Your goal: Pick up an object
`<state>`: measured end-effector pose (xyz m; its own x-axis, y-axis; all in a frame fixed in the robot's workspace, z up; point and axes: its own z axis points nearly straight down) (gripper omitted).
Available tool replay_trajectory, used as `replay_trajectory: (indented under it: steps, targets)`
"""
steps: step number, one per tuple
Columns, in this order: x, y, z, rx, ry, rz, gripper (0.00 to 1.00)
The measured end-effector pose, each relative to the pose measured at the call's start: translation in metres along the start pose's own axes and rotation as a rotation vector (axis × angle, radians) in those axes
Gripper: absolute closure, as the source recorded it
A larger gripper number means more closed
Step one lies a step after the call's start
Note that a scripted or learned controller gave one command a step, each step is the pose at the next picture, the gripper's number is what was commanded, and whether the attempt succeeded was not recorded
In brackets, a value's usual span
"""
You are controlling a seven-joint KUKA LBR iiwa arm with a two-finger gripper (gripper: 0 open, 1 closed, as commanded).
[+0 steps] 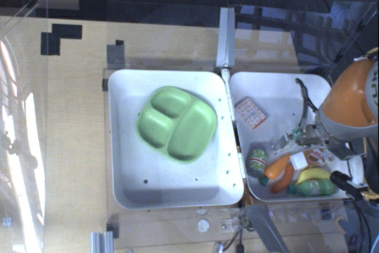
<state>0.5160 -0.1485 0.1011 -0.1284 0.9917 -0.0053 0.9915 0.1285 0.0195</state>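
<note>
From above, the left bin [127, 183] holds a green divided plate [176, 123], smooth moulded plastic with three rounded wells, lying flat near the bin's middle.

The right bin [278, 89] carries a cluster of toy food along its near edge. An orange carrot [277, 167] lies with its long axis slanting from lower left up to the right, its upper end toward the gripper. Touching it on the right is a reddish-brown sausage shape [282, 179]. Beside those sit a yellow banana [314, 175], curved and lying roughly left-right, and a green bottle [312, 188] on its side, also left-right. A round green-and-red can [257, 161] sits left of the carrot. A small patterned card [251, 113] lies flat, apart from the rest.

The gripper [298, 138] hangs low just above the carrot's upper end; I cannot tell how it is set, as the metal parts blur together.
</note>
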Motion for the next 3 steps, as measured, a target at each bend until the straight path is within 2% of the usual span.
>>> replay_trajectory:
  steps: [1, 2, 3]
  targets:
    - [0.064, -0.016, 0.011, 0.004, 0.002, 0.121, 0.0]
    - [0.065, -0.013, -0.001, -0.004, 0.003, 0.118, 1.0]
    - [0.082, 0.025, -0.085, 0.012, 0.002, 0.17, 1.0]
